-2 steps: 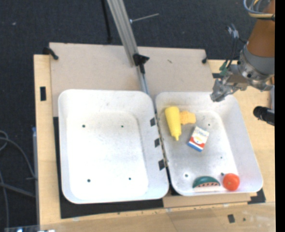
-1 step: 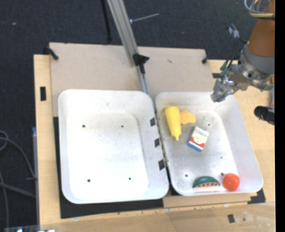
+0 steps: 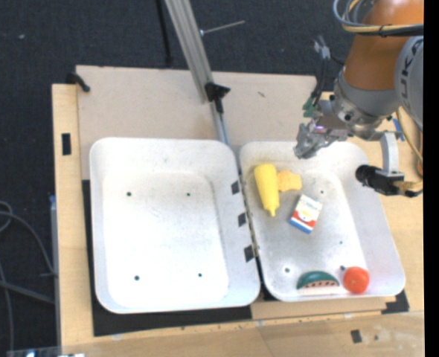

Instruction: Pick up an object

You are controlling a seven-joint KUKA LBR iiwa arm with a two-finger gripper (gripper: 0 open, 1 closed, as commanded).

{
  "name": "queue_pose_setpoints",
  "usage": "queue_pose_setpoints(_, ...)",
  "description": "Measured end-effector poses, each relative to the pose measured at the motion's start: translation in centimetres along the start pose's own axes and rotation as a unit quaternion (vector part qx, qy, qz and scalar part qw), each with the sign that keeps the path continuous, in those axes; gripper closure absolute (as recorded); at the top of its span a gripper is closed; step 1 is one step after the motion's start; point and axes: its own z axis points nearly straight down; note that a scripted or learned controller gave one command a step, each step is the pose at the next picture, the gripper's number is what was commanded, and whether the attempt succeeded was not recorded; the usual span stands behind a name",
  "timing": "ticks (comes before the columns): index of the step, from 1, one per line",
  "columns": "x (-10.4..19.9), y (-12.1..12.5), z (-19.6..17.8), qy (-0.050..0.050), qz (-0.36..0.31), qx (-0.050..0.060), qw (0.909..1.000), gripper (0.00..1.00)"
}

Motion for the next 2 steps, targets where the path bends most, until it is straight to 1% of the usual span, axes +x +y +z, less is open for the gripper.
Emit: queue_pose_setpoints(2,10.6,-0.2,-0.4,0.001,0.000,0.001,1.0000,1.00)
